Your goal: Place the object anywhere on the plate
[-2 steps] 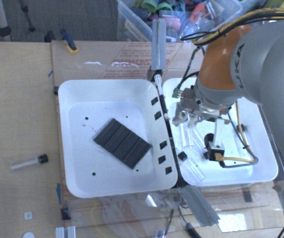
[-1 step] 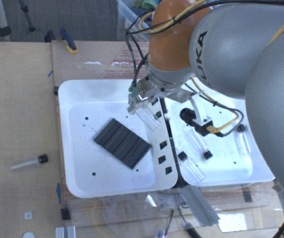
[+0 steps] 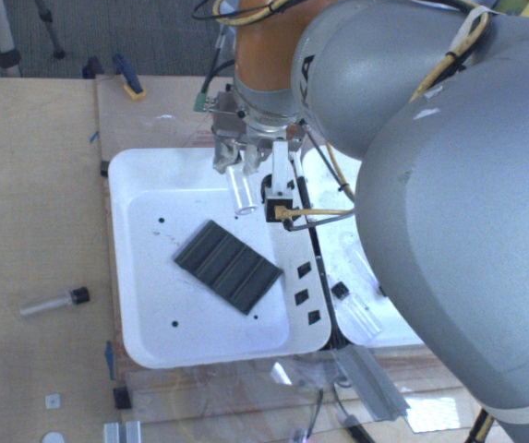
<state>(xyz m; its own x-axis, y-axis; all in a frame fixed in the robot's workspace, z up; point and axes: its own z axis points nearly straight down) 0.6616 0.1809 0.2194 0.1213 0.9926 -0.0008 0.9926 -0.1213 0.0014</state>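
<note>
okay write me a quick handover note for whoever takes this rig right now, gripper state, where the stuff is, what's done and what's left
Gripper: hanging above the back of the left bin, nothing between its jaws.
Dark ribbed slab: lying flat in the middle of the left bin, apart from the gripper. It may be the plate or the object; I cannot tell which.
Right bin: mostly hidden under the arm.
Done: no placement visible.
Left: identify object and plate, grasp the object, set it on the plate.
</note>
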